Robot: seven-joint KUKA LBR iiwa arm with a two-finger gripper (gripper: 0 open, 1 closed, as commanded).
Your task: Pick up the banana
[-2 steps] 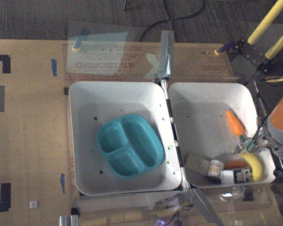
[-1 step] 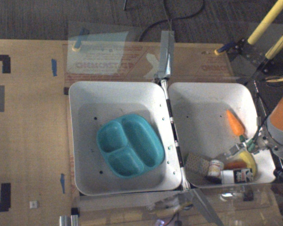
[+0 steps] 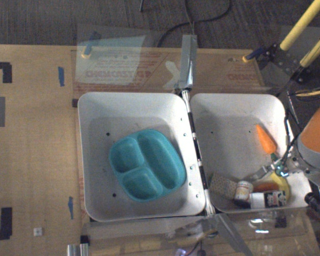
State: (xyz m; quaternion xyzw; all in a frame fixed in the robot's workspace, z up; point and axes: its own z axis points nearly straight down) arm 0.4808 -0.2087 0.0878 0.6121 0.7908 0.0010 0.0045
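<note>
One banana (image 3: 281, 184) lies in the near right corner of the right bin (image 3: 229, 116), just under the gripper (image 3: 279, 168); whether that gripper is spread or pinched cannot be told.

Arm (image 3: 316, 137) is coming in from the right edge, wrist sitting low at the near-right side of the frame. Orange band is showing as a rounded patch at the edge, grey housing just under it. Wrist is angling down and to the left. Gripper (image 3: 276, 170) is pointing down-left, metal fingers (image 3: 262, 172) reaching out left of the wrist. Finger gap is too small and cluttered to read.
</note>
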